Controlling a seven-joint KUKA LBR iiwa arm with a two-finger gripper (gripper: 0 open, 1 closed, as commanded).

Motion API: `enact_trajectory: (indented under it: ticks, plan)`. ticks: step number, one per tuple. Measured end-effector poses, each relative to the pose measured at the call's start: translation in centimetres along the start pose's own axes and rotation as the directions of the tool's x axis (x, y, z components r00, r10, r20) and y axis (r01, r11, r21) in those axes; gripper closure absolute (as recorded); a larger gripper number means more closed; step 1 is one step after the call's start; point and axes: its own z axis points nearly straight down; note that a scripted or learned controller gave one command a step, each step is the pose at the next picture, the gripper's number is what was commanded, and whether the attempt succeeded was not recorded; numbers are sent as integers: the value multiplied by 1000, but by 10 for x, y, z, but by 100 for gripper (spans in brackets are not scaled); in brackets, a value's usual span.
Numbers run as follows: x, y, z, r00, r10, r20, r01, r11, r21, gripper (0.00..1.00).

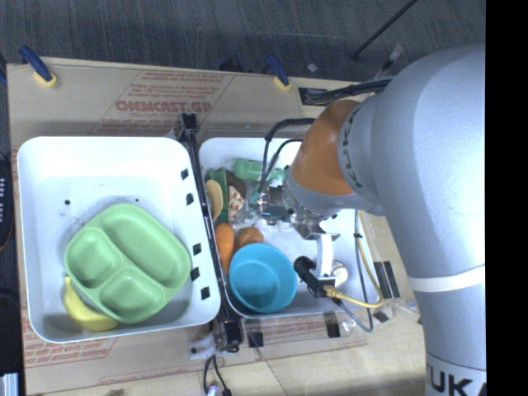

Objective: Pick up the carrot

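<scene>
End effector (272,205) low in the right bin (346,304); opening cannot be told, nothing seen in its hold. Carrot (223,244) lies just beside it, down-left, against the bin's left wall beside the blue bowl (262,277), long axis along that wall. Farther: cardboard (165,97) printed "CHEMCAST GP"; arm (445,221) marked "UKA".

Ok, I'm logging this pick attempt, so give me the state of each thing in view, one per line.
carrot: lying in the right bin, against its left wall, not held
blue bowl: upright, beside the carrot
green divided plate: in the left bin, tilted, resting over a yellow item
gripper: lowered into the right bin
</scene>
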Motion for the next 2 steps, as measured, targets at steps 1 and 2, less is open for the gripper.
enact_trajectory:
  ticks: [1, 2]
  plan:
    - [2, 3, 0, 995, 96, -3, -96, 995, -10, 0]
    - [1, -7, 16, 953, 302, 9, -303, 953, 15, 0]
